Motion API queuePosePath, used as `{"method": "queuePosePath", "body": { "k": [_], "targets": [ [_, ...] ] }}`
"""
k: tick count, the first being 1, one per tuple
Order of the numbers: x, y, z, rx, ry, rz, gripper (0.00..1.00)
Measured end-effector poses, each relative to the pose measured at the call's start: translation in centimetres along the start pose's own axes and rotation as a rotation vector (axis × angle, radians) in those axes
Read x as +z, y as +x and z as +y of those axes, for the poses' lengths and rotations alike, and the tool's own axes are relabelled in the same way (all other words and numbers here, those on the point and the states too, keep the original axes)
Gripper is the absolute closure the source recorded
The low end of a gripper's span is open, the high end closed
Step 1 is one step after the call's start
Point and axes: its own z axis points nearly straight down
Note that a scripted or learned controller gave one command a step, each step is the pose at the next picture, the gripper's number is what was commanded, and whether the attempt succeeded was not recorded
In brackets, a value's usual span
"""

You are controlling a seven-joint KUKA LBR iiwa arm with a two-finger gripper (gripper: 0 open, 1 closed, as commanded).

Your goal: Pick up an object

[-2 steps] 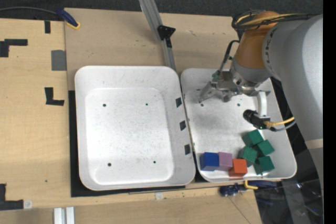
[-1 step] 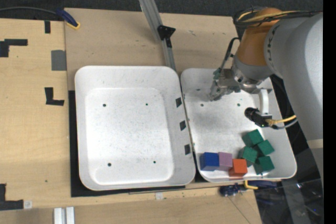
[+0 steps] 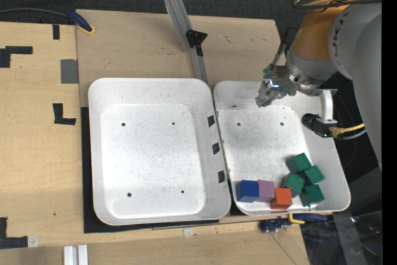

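Observation:
Several small blocks lie at the near end of the right bin (image 3: pixel 248 133): a blue cube (image 3: pixel 248 190), a lilac cube (image 3: pixel 266 189), an orange cube (image 3: pixel 283 197), and a cluster of green blocks (image 3: pixel 304 178) toward the bin's right corner. My gripper (image 3: pixel 268 96) hangs over the far end of the right bin, well away from the blocks, and nothing shows between its fingers. How far apart the fingers stand is too small to make out.
The left bin (image 3: pixel 152 146) sits beside the right one on the bench. A slanted metal pole (image 3: pixel 177 3) runs down to the gap between the bins at the far edge. The arm's grey and orange body (image 3: pixel 329 28) looms over the far right corner.

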Motion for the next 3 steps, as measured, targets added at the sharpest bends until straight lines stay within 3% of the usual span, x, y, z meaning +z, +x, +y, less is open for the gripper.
{"method": "queuePosePath", "body": {
  "k": [1,3],
  "targets": [
    [-4.8,0.0,0.1,0.000,0.001,0.000,1.00],
    [-6.1,10.1,2.2,-0.005,0.005,0.002,1.00]
  ]
}}
